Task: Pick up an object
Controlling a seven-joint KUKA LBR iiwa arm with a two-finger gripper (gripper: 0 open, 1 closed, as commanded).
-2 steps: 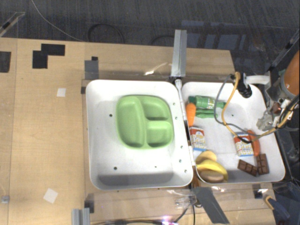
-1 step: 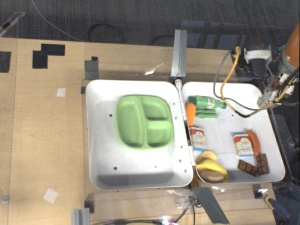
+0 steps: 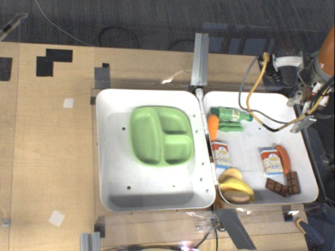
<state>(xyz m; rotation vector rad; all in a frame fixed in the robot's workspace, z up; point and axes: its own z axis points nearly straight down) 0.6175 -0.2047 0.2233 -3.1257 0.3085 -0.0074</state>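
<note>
You're looking at a robotics lab. Two white bins [image 3: 104, 156] sit on a wooden bench [image 3: 47, 156]; cables [image 3: 251, 95] trail over grey carpet [image 3: 157, 9]

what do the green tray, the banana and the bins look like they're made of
Green tray: likely moulded plastic, matte, one even green with soft rounded compartments.
Banana: probably a plastic toy, given its smooth uniform yellow, though real fruit can't be ruled out.
Bins: seemingly thin white plastic or painted metal, smooth with a slight sheen, rounded corners and small dark holes in the floor.
</note>
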